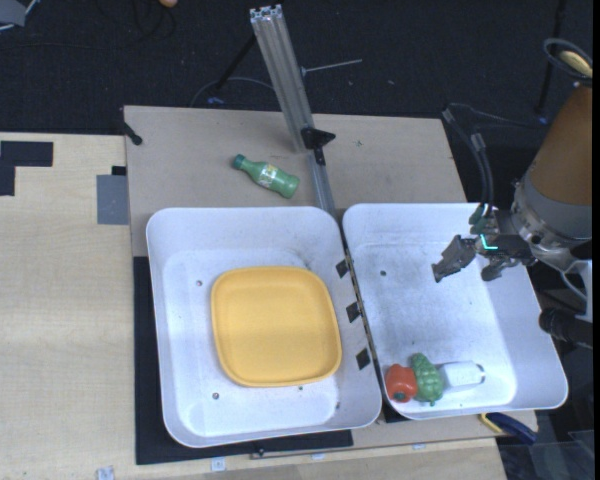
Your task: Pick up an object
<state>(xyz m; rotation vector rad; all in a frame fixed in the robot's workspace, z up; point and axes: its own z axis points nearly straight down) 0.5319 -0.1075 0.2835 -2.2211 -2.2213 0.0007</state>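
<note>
Red-and-green toy vegetable lengthwise along right bin's near wall, red end leftward; fingers apart, empty, above.

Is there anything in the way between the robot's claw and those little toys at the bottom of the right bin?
Nothing visible. The tool hangs over the upper part of the right bin, and only bare white floor lies between it and the red toy, green toy and white piece at the near wall.
</note>
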